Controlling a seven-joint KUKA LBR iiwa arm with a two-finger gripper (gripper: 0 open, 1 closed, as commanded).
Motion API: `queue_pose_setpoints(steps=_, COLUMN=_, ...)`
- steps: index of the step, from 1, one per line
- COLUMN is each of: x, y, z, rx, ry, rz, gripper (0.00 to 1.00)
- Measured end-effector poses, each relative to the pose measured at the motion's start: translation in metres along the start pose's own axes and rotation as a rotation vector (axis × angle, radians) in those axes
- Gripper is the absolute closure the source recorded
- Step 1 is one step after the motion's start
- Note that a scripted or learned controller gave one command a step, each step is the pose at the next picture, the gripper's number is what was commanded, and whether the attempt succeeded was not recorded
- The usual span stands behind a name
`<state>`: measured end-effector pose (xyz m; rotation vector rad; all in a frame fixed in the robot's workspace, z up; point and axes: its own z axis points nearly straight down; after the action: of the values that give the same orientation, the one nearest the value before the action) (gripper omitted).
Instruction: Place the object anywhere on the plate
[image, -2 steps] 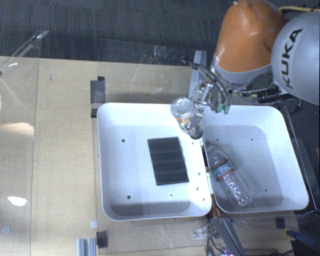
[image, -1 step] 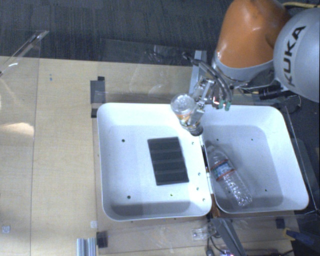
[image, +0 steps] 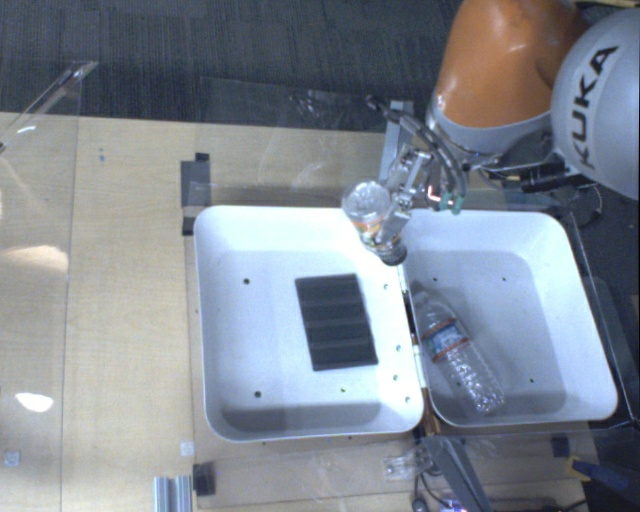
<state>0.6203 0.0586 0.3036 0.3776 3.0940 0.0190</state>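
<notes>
- Two shallow white bins: a left bin (image: 215, 330) and a right bin (image: 560, 300).
- One dark ribbed plate (image: 336, 321), in the left bin.
- Two clear plastic bottles: one bottle (image: 458, 352) lying in the right bin, one held bottle (image: 370, 208) at the gripper (image: 392, 232).
- One arm (image: 500, 60).

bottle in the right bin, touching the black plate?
Apart. The camera view shows the plastic bottle lying in the right bin and the black plate in the left bin, with both bin walls between them.
</notes>
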Motion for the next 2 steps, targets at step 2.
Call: queue_pose_setpoints(steps=2, x=-0.014, y=0.044, z=0.002, rx=0.003, ry=0.008, rz=-0.149, gripper=1.00)
